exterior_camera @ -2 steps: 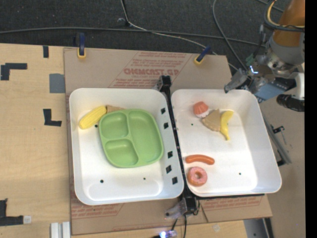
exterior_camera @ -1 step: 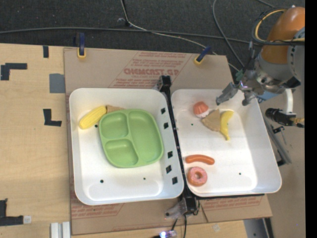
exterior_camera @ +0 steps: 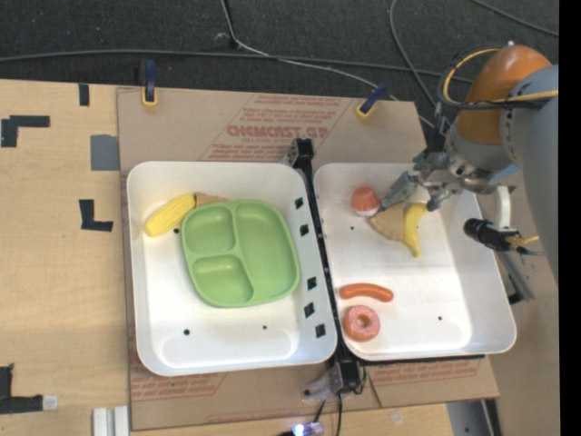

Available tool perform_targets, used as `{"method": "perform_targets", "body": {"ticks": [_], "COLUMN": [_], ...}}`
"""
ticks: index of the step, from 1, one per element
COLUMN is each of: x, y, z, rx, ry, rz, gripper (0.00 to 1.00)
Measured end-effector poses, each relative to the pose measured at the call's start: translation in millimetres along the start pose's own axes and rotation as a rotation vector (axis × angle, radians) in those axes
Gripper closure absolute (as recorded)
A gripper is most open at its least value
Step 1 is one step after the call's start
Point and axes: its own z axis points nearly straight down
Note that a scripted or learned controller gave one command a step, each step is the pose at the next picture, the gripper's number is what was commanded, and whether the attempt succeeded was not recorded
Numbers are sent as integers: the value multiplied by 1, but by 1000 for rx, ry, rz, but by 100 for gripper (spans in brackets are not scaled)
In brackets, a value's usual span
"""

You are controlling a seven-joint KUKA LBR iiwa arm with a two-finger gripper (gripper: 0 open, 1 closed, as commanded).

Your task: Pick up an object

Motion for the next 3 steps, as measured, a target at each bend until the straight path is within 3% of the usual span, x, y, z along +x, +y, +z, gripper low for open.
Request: {"method": "perform_targets", "body": {"ticks": [1, 3], "x": [0, 3], "y": [2, 3], "z": [-14, -82], "rx": [-5, -8], "ry": [-1, 0], "rz": [-1, 1], "gripper": [100, 100]}}
